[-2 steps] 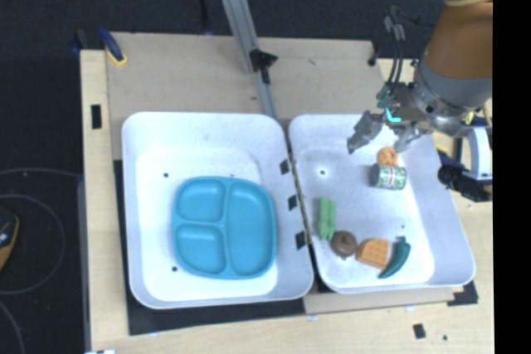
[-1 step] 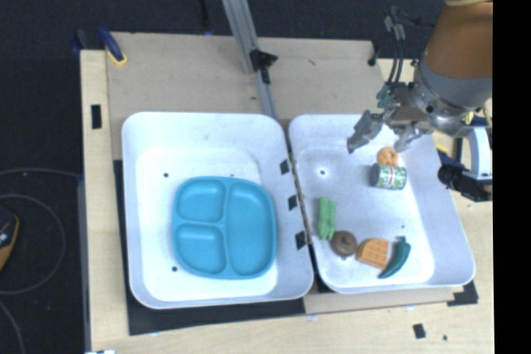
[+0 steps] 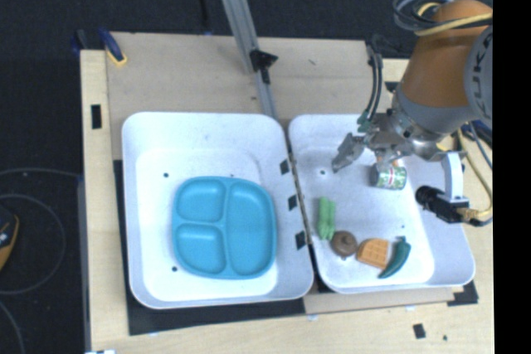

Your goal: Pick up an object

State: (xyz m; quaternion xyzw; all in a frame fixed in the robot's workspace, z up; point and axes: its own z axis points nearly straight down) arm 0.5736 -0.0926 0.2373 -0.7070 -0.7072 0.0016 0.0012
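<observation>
Left bin: one blue divided plate, three compartments, sits toward the bin's near edge, slightly right of its middle. No writing on it.

Right bin: four small things bunched along the near edge. A green ridged piece lies by the left wall, long axis running toward the far edge. Just beside its near end, a brown round piece; whether they touch is unclear. Next right, an orange waffle-textured piece, touching or nearly touching a dark green curved piece that leans against its right side.

Farther back, mid-bin, a small can with a green and white label. Print on the label is too small to read. Its top is covered by the arm's wrist.

Gripper: hangs over the far-left part of the right bin; one grey finger points down-left. The other finger is lost against the wrist, so I cannot tell whether the jaws are spread or closed. Nothing seen between them.

Arm: orange and grey, letters on its right side cut off at the frame edge, unreadable.
</observation>
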